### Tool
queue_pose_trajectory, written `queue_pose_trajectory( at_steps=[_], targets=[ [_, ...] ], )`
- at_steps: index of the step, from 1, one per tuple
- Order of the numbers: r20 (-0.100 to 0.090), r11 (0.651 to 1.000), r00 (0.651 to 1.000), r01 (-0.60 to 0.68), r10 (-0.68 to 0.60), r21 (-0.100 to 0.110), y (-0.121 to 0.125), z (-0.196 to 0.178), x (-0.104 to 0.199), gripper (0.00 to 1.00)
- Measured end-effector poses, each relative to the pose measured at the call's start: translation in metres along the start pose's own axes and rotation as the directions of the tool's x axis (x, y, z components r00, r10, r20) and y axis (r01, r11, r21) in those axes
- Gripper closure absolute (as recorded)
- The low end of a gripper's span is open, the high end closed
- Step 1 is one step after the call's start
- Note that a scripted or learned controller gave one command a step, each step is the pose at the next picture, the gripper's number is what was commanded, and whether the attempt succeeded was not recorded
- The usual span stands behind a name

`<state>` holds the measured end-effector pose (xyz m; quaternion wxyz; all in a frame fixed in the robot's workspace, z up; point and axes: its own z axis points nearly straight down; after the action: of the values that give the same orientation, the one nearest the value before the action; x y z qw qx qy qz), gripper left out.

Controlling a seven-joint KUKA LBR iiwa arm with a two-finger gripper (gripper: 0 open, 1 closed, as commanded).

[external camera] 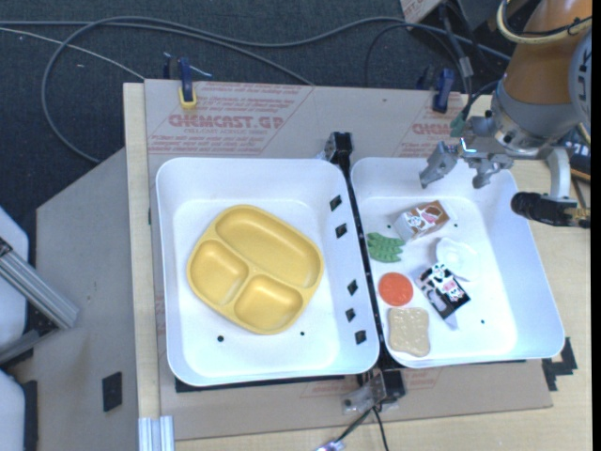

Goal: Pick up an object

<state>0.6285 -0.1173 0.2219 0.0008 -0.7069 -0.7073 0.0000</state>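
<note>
Bins sit side by side before you: the left bin (178, 252) holds a yellow tray (254, 268), the right bin (526, 289) (small items) a carton (422, 220), red disc (396, 288) and cracker (409, 332). Your gripper (465, 169) hovers spread at its far edge, holding nothing.

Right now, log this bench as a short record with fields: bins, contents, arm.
left bin: yellow divided tray
right bin: small brown-and-white carton, green leaf-shaped piece, red-orange disc, black-and-white cow-print item, tan bread-shaped slice
pincer: open, above the right bin's far edge, holding nothing
nearest item to pincer: the carton
</note>
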Motion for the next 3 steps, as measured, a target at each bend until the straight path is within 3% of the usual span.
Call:
queue_pose_trajectory(
  at_steps=[1, 2, 3],
  targets=[
    [0.000, 1.000, 1.000, 0.000, 0.000, 0.004, 0.009, 0.057, -0.001, 0.00],
    [0.005, 1.000, 1.000, 0.000, 0.000, -0.006, 0.008, 0.115, -0.002, 0.00],
    [0.000, 1.000, 1.000, 0.000, 0.000, 0.002, 0.008, 0.137, -0.002, 0.00]
  ],
)
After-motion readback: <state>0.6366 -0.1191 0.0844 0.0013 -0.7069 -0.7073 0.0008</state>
